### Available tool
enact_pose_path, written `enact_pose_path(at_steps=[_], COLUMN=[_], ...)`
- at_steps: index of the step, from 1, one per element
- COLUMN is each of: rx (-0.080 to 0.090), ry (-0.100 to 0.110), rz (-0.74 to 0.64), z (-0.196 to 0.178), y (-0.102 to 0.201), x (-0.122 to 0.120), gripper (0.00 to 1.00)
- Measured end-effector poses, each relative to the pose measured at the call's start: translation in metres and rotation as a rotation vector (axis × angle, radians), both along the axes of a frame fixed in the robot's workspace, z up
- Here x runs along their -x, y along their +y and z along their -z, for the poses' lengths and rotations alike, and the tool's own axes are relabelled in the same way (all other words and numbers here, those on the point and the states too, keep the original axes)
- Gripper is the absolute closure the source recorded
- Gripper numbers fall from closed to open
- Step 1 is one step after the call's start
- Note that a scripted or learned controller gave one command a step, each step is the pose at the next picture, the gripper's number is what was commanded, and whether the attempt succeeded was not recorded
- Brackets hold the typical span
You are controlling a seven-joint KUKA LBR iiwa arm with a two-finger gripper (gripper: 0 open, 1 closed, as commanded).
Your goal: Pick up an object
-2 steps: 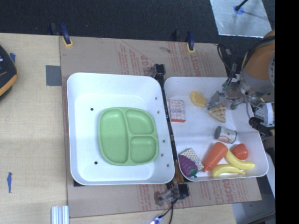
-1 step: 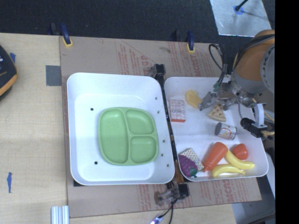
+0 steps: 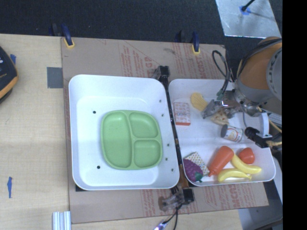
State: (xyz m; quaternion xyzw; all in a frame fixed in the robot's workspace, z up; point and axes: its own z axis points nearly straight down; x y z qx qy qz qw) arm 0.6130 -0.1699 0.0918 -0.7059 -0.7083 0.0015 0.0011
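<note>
My gripper (image 3: 214, 110) is low in the right bin (image 3: 206, 85), in its upper middle, with the grey and orange arm reaching in from the right. A tan object (image 3: 222, 118) lies just below and beside it, partly covered. A yellow piece (image 3: 197, 100) lies just left of the gripper, and a red-and-white carton (image 3: 182, 113) lies further left. A small can (image 3: 233, 134) lies on its side below the gripper. Along the bin's front are an orange carrot (image 3: 220, 159), a red tomato (image 3: 246, 155), two yellow bananas (image 3: 240, 171), a purple fruit (image 3: 192, 169) and a checkered packet (image 3: 197, 159).
The left bin (image 3: 81, 128) holds a green divided plate (image 3: 131, 139). Both bins rest on a cardboard sheet (image 3: 120, 51) clamped to the wooden bench. A black and orange device (image 3: 5, 73) sits at the far left edge.
</note>
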Motion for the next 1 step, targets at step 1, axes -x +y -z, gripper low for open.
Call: enact_pose_path(at_steps=[1], rx=[-0.001], ry=[-0.002], rz=[-0.001], z=[-0.0006], y=[0.0257], x=[-0.0436], gripper=[0.0])
